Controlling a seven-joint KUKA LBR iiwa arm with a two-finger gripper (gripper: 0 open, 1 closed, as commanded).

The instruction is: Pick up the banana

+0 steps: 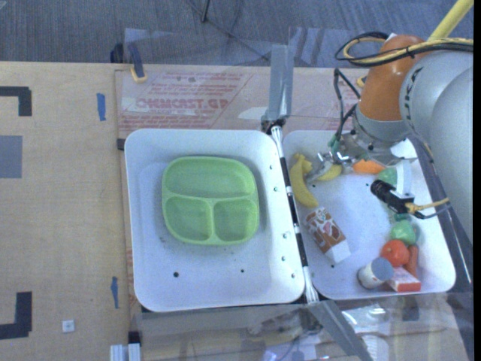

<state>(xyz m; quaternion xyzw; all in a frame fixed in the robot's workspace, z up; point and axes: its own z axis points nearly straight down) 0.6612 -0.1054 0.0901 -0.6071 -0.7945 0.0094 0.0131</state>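
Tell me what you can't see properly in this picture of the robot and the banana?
- Gripper: too small and cluttered to tell if its fingers are open or touching the banana.
- Things behind the arm in the right bin: an orange piece is partly hidden.
- Small carton: its printing is too small to read.
- Pile in the bin's corner: overlapping, hard to tell apart.

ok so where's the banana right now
The banana lies in the right bin, at its upper-left corner by the divider, with the gripper at its right end, above the small carton.
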